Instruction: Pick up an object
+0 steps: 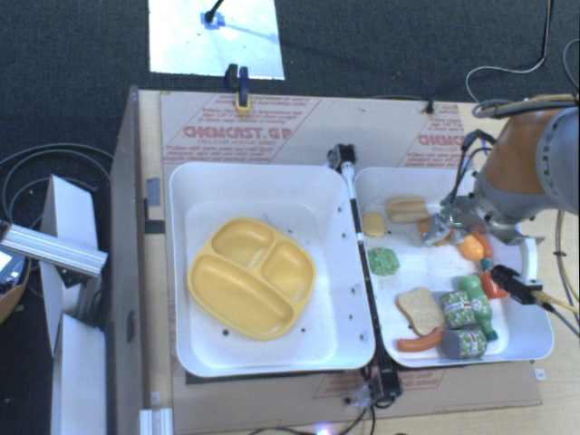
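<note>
The arm (535,157) reaches in from the right edge of the frame, and its gripper (441,227) is down in the right bin (535,338) — whether it is spread or pressed together I cannot tell. Just beside it lies a bread roll (407,209); lower down are a green ball (383,261), toast slice (420,309), sausage (421,341) and green bottles (467,320). The left bin (195,188) holds a yellow divided plate (251,276).

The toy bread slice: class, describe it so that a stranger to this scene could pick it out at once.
Find the right-hand white bin, the one crowded with toy food. Near its front edge lies the bread slice, just above the sausage and left of the green bottles. It alone is flat and tan with a darker crust.
</note>
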You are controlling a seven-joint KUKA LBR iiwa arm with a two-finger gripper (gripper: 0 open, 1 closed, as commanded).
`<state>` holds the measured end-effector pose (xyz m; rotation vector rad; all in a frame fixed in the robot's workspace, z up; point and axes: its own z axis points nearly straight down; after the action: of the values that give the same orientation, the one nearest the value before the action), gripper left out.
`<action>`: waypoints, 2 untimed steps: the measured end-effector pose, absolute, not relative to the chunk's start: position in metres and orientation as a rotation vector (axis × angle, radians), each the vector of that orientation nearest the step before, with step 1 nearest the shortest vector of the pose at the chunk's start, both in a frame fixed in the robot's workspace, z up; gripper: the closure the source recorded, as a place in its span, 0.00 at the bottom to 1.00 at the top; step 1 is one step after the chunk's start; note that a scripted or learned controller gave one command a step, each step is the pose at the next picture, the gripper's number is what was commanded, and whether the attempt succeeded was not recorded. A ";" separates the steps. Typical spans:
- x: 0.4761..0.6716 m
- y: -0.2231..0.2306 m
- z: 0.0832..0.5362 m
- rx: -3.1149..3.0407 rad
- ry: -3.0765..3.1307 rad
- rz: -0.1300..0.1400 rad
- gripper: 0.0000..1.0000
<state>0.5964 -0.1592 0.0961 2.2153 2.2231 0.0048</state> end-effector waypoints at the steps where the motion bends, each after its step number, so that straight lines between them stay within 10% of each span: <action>1: 0.535 -0.151 0.195 2.219 2.219 0.003 1.00; 2: 0.557 -0.187 0.084 2.219 2.220 0.002 1.00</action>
<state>0.5574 -0.1872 0.0845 2.2189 2.2198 0.0016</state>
